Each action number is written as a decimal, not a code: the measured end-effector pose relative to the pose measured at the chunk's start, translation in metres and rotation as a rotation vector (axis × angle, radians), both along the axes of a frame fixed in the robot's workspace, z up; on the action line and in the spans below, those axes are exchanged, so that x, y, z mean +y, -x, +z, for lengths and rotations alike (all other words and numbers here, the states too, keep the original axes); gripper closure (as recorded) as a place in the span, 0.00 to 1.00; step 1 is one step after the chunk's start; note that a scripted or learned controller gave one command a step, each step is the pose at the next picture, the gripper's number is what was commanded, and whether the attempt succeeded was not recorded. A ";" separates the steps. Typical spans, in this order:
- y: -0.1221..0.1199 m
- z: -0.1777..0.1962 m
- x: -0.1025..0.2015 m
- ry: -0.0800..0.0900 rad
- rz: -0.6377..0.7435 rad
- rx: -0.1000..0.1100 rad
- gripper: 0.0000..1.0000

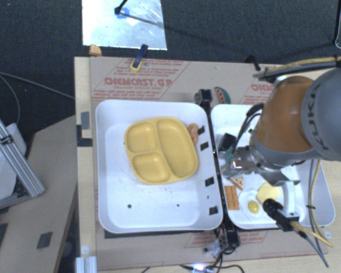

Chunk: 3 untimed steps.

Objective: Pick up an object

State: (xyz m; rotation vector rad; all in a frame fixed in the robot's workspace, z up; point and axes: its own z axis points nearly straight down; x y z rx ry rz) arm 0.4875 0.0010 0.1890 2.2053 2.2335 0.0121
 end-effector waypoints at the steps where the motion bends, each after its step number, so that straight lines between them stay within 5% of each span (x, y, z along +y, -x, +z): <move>1: 0.001 -0.005 0.056 0.001 -0.002 0.006 1.00; 2: -0.082 0.032 0.105 0.001 -0.003 -0.004 1.00; 3: -0.034 0.039 0.094 0.003 -0.014 0.009 1.00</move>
